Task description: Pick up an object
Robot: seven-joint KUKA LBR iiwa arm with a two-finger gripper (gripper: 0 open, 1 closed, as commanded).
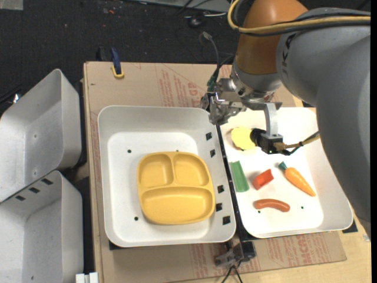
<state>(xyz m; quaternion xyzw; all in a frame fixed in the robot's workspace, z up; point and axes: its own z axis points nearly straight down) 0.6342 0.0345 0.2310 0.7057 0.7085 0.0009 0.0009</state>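
The right bin (306, 220) holds a pale yellow round piece (241, 138), a green stick (238, 176), a small red-orange block (263, 178), an orange carrot with a green top (297, 180) and a red sausage (271, 205). My gripper (220, 107) hangs over the far end of the rim where the two bins meet, up and left of the yellow piece. I see nothing held in it. The arm's orange band (268, 25) and grey body cover the right bin's far corner.
The left bin (118, 158) carries a yellow divided plate (175, 187) in its middle. A black cable fitting (266, 141) hangs beside the yellow piece. Two tilted white bins (35, 134) stand off the bench at the left. A cardboard sheet (147, 84) lies under the bins.
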